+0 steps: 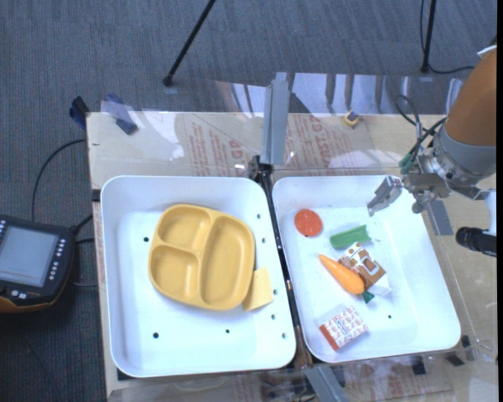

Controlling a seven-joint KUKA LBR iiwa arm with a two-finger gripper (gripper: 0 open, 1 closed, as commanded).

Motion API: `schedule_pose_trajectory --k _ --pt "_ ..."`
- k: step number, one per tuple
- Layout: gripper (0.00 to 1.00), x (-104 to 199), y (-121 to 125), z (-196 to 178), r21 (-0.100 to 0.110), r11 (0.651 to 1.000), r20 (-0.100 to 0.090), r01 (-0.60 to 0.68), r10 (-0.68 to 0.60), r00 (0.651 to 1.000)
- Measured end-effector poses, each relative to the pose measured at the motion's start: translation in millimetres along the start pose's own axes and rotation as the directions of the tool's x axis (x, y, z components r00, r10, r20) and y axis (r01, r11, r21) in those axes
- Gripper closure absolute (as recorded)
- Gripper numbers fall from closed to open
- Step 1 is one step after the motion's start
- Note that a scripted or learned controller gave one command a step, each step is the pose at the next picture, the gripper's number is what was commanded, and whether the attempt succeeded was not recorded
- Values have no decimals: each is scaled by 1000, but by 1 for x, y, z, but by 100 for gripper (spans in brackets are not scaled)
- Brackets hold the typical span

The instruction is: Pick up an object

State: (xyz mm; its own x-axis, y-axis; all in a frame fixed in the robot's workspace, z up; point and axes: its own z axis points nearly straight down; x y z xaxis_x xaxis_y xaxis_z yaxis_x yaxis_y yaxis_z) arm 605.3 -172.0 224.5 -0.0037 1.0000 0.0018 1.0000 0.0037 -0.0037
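One end effector (400,193) above right bin (419,308), carrot (342,275) below-left, apart

dark grey carpet floor (84,48) — tripod legs (193,32) standing on it

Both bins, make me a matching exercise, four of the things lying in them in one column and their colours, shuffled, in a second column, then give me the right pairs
Things:
1. Divided tray in the left bin
2. Round disc in the right bin
3. Carrot
4. Short stick beside the disc

Colours:
A. Green
B. Yellow
C. Orange
D. Red

Pairs: 1-B, 2-D, 3-C, 4-A.
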Motion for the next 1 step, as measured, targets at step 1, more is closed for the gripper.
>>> schedule_pose_trajectory --k 1 --pt "0 -10 -22 122 -10 999 2 -44 44 999"
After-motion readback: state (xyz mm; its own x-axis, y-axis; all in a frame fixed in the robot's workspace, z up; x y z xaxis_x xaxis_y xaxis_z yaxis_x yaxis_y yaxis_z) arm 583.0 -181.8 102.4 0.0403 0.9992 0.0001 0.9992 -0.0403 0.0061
